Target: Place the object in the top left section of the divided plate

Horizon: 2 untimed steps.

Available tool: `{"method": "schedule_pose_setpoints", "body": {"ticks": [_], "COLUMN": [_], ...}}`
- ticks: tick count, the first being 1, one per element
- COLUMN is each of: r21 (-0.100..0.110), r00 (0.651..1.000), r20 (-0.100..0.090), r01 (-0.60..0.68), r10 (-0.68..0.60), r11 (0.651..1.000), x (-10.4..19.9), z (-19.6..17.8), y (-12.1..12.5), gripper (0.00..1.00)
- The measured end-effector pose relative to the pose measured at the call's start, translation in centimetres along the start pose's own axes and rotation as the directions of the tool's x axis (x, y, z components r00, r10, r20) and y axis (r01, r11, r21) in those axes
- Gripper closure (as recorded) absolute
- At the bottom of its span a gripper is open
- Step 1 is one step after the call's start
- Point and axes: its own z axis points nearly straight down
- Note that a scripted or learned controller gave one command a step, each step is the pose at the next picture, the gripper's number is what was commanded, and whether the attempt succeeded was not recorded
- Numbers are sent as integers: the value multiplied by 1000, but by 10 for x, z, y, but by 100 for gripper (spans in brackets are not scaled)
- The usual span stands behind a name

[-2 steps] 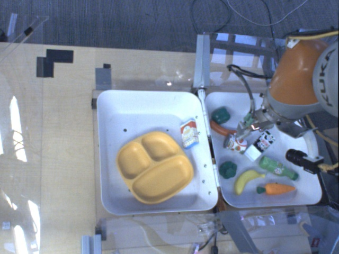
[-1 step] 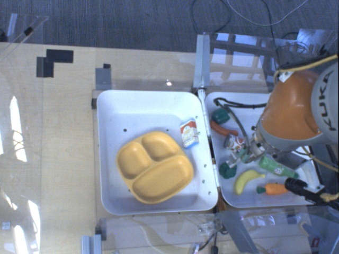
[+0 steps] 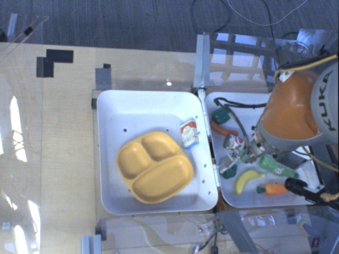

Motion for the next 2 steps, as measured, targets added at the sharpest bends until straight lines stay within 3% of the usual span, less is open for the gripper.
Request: {"method": "schedule_pose_setpoints", "body": {"ticks": [1, 2], "r21": [0, -1], "r00": [990, 990], "r20": [0, 0], "r01": [-142, -141], "r10": [142, 141], "r11": [990, 990], "x": [63, 62], "z": [-18, -27], "y": [51, 53], "gripper": [0, 100]}}
